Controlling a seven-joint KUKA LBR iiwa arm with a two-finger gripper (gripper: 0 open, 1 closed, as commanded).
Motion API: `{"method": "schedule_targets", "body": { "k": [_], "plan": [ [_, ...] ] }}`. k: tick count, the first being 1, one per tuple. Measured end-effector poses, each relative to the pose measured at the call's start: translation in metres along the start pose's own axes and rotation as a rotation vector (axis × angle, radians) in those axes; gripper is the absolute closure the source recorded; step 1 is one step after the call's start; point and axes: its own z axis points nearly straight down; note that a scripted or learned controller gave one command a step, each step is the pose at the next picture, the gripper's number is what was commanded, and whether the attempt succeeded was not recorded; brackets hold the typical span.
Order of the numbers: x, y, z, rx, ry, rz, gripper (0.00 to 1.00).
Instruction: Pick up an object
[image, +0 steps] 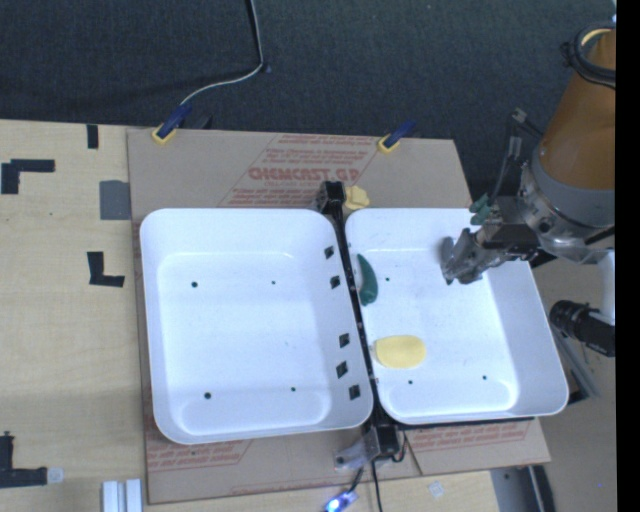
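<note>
**Objects lie low in the right bin; claw hovers off to their right**

Objects for this pick are two, both in the right bin: a yellow disc and a green piece. I go from the biggest thing down.

My counter (60, 300) carries a cardboard sheet (290, 175), held at its far edge by two clips, I judge to keep it from sliding. On the sheet sit the left bin (165, 235) and the right bin (520, 330), side by side with rims touching, so a thing can pass across without a gap.

My arm (580, 130) comes in from the right, its orange band high, the wrist bent down and leftward over the right bin's upper right part. The claw (462, 262) hangs there, dark against the white floor. I see nothing between its fingers, and whether they are spread or clenched I cannot tell at this slant.

The yellow disc (400, 351) lies flat on the bin floor near the shared rim, well apart from the claw. The green piece (367, 281) leans against that same inner wall, farther up, probably having slid down the slope. I judge the disc the easier grab, since it lies flat and clear of the wall.
</note>
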Motion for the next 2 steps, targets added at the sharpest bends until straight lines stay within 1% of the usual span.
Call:
{"method": "schedule_targets", "body": {
  "k": [1, 2],
  "plan": [
    [0.111, -0.001, 0.060, 0.007, 0.002, -0.010, 1.00],
    [0.058, 0.000, 0.006, -0.004, -0.001, 0.004, 1.00]
  ]
}}
